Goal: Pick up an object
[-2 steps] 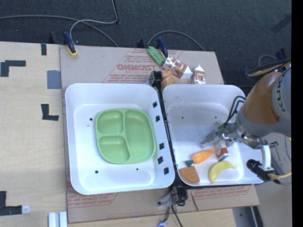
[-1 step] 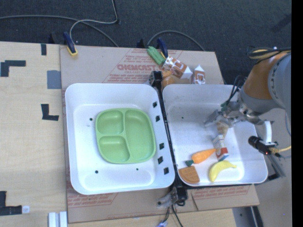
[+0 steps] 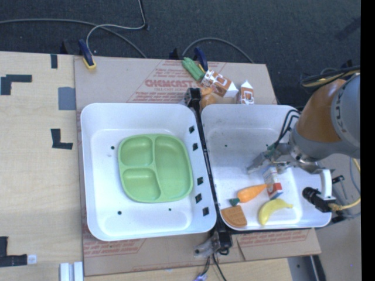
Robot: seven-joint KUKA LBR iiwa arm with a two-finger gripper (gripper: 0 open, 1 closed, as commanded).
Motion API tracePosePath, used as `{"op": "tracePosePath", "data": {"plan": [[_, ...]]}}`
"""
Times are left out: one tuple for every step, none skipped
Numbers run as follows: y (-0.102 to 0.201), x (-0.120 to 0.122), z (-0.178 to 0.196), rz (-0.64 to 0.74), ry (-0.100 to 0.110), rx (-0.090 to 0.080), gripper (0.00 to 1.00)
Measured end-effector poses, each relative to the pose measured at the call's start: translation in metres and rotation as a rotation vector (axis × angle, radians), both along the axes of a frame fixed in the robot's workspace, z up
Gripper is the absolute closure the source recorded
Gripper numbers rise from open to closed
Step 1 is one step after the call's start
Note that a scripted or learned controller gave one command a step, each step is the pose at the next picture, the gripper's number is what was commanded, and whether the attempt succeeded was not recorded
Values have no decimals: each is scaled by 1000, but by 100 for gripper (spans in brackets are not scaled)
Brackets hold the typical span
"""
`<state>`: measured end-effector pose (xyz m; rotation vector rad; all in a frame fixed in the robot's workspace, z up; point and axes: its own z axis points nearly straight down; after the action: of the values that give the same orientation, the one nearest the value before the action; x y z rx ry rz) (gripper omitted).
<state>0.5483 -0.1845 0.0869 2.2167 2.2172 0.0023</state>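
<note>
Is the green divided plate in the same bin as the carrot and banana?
No. The green plate lies in the left bin; the carrot and banana lie in the right bin.

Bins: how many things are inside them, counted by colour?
Green: 1, the divided plate in the left bin.
Orange: 1, the carrot in the right bin.
Yellow: 1, the banana.
Brown: 1, the flat toast-like piece.
Red and white: 1, a small item.
Total: 5

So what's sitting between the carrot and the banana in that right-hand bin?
In the camera view, a small red and white object lies between the carrot and the banana, just below the end effector.
</note>
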Motion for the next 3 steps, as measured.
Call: {"op": "tracePosePath", "data": {"plan": [[6, -28, 0, 1, -3, -1, 0], [-32, 31, 0, 2, -1, 0, 0], [17, -1, 0, 1, 1, 1, 0]]}}
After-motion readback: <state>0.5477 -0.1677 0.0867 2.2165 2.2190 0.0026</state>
